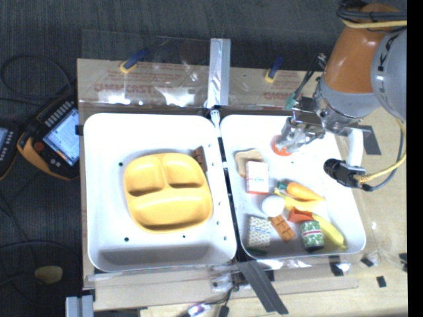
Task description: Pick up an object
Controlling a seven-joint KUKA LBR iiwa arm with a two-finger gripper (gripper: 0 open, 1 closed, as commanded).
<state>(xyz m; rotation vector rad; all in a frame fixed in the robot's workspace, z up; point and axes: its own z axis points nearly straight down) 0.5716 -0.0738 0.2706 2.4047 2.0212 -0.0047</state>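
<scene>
My claw [291,139] hovered at the right bin's [251,132] far edge over a small red-orange piece [280,149]; I could not tell its grip. A carrot [304,191], white box [258,176] and banana [332,231] crowded the near side.

Arm [396,58]: smooth grey shell, rounded. Orange band [350,61] above wrist, glossy, dome-like. Dark cable [353,6] looped over top of band. Thin dark wires [304,84] beside wrist. Gripper [289,142]: bare silvery metal, small, angular.

Glossy yellow plastic tray [168,191]
</scene>
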